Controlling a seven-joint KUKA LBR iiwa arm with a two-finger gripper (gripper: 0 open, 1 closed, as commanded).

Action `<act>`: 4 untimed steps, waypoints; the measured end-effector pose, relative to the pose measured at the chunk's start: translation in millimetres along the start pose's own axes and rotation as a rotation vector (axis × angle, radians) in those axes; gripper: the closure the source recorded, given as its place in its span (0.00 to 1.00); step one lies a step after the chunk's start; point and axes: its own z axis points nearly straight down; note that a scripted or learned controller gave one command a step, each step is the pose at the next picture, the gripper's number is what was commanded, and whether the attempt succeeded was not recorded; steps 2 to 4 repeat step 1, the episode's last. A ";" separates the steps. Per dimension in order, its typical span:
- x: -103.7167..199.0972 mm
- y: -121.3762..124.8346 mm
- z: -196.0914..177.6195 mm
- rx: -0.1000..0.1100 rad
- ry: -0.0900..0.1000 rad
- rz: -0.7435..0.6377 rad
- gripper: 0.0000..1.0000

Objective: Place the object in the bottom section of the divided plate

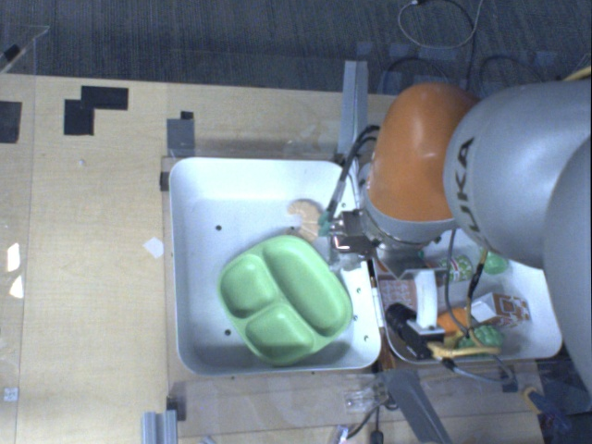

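So the green plate [285, 297] sits in the left bin [199, 202], tilted a bit diagonal, closer to the bin's near edge than its far one. It's got three sections: one big one on its right, two smaller ones on its left and bottom, and all three look bare.

The object (a small tan, roundish thing, too blurry to say what exactly) [302, 210] lies on the bin floor just past the plate's upper right rim, near it but apart from it. There's a tiny teal bit [325, 221] right next to it, on the side away from the plate's left section.

The arm [481, 174] comes in from the plate's right, with its big orange band hanging over the gap between the bins. The claw [340, 239] is down by the plate's upper right edge, right beside the object, but honestly it's a dark tangle of cables and metal there, and I can't tell how it stands or whether it has anything.

Off to the plate's right, the other bin [546, 336] holds a jumble of stuff: something orange [453, 321], something green [494, 265], a black piece [403, 323], a printed packet [511, 309]. All of it's on the light wood worktop [83, 266].
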 end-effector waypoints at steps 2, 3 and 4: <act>0.3 -0.1 0.2 0.000 0.000 -0.001 0.00; 0.3 -0.1 0.2 0.000 0.000 -0.001 0.00; 0.3 -0.1 0.2 0.000 0.000 -0.001 0.00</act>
